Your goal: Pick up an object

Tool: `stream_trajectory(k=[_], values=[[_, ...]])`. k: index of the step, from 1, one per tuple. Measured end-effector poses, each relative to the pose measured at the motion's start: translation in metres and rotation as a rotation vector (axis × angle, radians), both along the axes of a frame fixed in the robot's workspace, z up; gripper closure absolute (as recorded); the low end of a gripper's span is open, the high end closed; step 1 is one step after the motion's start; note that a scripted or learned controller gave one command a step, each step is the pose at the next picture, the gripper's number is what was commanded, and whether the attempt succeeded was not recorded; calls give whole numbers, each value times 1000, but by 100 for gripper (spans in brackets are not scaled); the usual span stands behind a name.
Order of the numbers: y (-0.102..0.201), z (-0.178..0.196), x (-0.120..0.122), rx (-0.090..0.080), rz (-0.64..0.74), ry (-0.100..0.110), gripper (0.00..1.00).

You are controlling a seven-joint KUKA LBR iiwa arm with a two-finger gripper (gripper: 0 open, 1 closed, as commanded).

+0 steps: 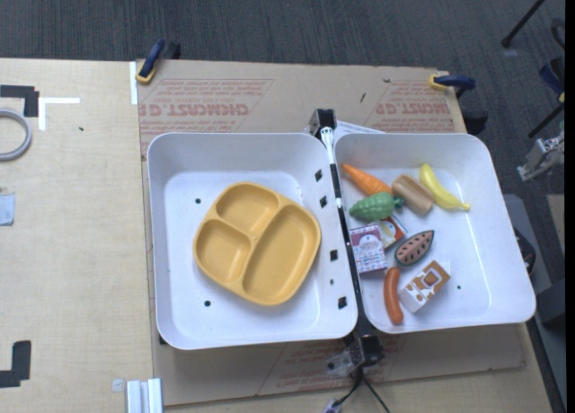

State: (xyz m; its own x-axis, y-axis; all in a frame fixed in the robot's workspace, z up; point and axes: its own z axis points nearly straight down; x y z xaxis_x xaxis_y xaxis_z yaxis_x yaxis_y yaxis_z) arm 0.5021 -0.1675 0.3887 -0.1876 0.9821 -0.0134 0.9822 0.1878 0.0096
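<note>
The right bin (pixel 490 223) holds several toy foods. An orange carrot (pixel 364 178) lies at its upper left, with a green vegetable (pixel 375 206) just below it. A tan sausage roll (pixel 412 194) and a yellow banana (pixel 442 187) lie side by side toward the upper right. Lower down are a red and white packet (pixel 368 250), a watermelon slice (pixel 414 247), a red sausage (pixel 393 295) and an orange and white carton (pixel 424 285). The packet, slice and carton lie close together.
The left bin (pixel 171 223) holds a yellow three-compartment plate (pixel 258 242). Both bins rest on a cardboard sheet (pixel 225 101) held by blue and yellow clamps (pixel 151 61). A metal fixture (pixel 541 156) stands off the bench at the right edge.
</note>
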Motion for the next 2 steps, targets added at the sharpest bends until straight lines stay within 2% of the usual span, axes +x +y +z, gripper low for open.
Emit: stream_trajectory(k=[2], values=[[0,19,2,-3,6,-4,100]])
